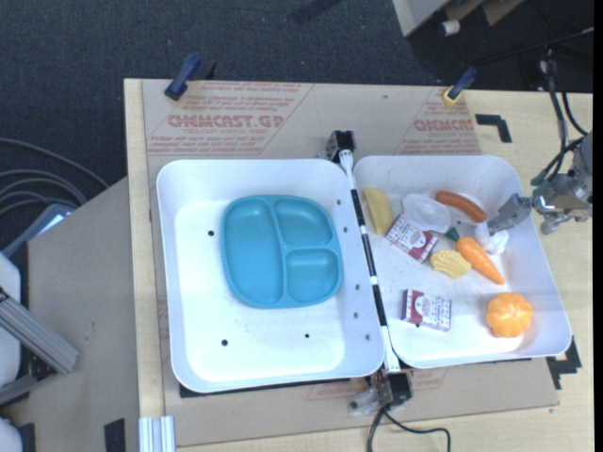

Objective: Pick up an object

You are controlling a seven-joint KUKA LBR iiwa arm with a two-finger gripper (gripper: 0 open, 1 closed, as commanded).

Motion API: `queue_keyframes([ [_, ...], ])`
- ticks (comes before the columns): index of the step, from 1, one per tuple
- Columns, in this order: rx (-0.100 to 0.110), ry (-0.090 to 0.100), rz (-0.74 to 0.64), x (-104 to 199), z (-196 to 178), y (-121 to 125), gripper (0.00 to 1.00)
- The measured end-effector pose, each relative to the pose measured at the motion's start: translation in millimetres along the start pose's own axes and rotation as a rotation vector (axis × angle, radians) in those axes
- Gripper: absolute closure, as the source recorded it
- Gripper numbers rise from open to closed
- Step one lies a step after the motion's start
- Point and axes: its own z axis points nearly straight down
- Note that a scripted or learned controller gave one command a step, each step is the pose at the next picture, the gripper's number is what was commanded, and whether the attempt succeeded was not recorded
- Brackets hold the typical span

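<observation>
small carton (426, 309) front of right bin (551, 281); orange fruit (510, 314) beside; gripper (513, 213) over far edge, finger state cannot tell; crowded items risk missed pick.

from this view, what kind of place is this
Probably a robot lab test bench: two white bins clamped to a board, toy food like a carrot in the right bin, and loose cables over dark carpet.

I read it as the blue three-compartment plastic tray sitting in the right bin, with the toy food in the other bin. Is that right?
Not quite. The camera view shows the blue three-compartment plastic tray in the left white bin. The toy food, such as the orange plastic carrot, lies in the right white bin.
</observation>
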Motion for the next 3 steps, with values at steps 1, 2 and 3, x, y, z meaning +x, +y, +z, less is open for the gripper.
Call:
queue_keyframes([
  [1,-0.001,0.000,-0.001,38.7,118.0,60.4,0.00],
  [2,-0.002,-0.002,-0.001,14.0,117.4,102.8,0.00],
  [3,-0.005,-0.003,-0.003,14.2,104.9,104.2,1.00],
])
